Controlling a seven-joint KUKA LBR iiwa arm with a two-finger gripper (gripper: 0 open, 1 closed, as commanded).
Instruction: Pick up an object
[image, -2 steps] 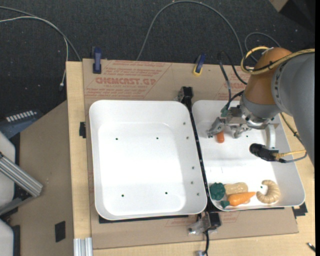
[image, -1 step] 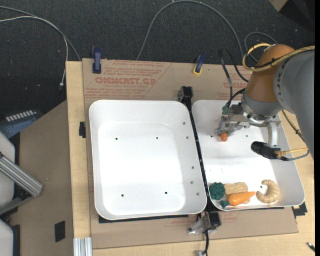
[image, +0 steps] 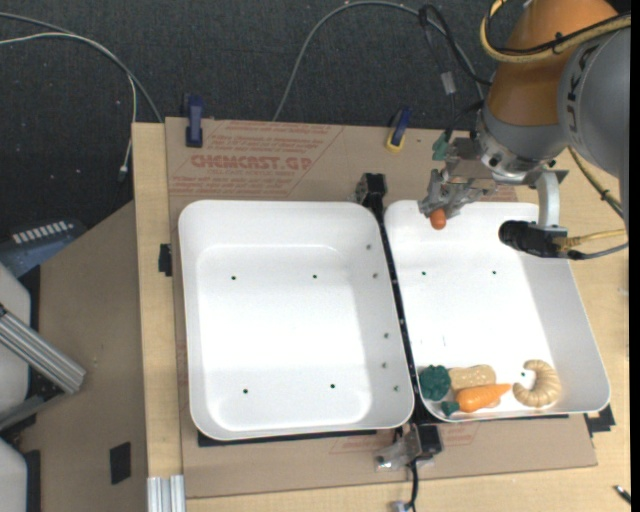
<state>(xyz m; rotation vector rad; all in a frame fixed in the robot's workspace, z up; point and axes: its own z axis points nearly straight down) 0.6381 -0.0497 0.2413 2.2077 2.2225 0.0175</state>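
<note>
Objects, namely a carrot (image: 482, 398), a green piece (image: 434, 381) and a croissant (image: 539, 384), lie far below the claw (image: 437, 213), which is clamped on a small orange piece (image: 438, 219), probably lifting it.

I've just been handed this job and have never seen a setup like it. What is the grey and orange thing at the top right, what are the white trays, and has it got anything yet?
You are looking down at a slant from one fixed camera above a bench. The grey and orange thing is a robot arm reaching in from the right. At its end is a two-finger gripper, hanging over the far edge of the right bin. A small orange object sits at its tip, seemingly between the fingers, so it appears to be held. The left bin lies beside it. At the near edge of the right bin lie a green piece, a tan piece, an orange carrot-like piece and a curled beige piece.
</note>
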